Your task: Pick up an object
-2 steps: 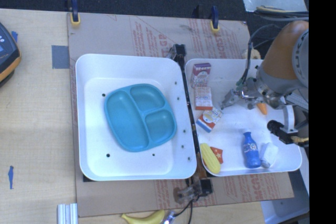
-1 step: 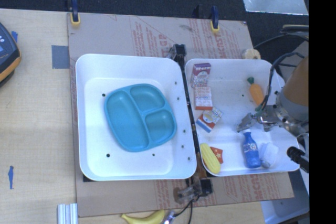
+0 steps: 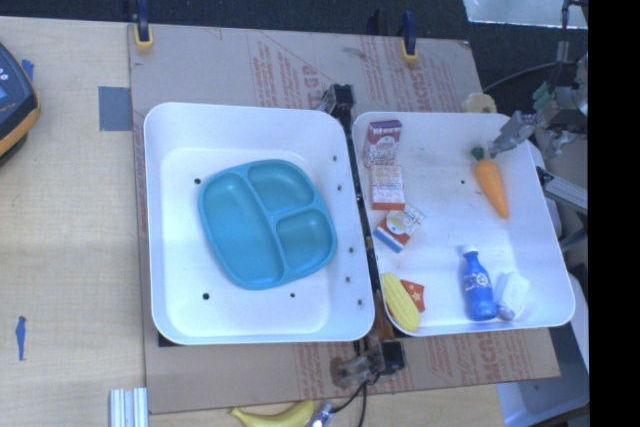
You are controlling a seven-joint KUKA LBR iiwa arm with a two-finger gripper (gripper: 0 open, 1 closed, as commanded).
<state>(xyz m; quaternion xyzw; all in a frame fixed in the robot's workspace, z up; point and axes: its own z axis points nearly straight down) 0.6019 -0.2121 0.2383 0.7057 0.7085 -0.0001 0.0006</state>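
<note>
Nearest the camera a banana is seen; the carrot, long axis toward 5 o'clock, lies at 7 o'clock from the gripper, whose state cannot be told.

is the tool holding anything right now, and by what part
Nothing held as far as the view shows. The tool sits at the right bin's far edge, just beside the carrot's green end.
</note>
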